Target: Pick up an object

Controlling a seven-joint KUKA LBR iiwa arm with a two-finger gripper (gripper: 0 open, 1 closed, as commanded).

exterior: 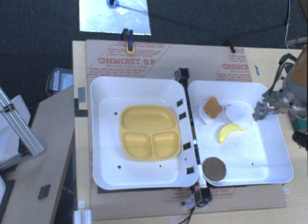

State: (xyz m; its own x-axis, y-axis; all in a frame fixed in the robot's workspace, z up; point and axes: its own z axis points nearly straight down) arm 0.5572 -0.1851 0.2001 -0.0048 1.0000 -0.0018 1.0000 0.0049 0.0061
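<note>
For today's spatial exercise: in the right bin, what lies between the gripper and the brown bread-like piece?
In the camera view, a white translucent piece lies between the gripper and the brown bread-like piece.

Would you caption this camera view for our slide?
Gripper over the right bin near banana; yellow tray in left bin.

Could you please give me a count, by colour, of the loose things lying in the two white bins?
Yellow: 2, the divided plate and the toy banana
Brown: 2, the bread-like piece and the round dark patty
White: 1, a small pale item
Total: 5
</note>
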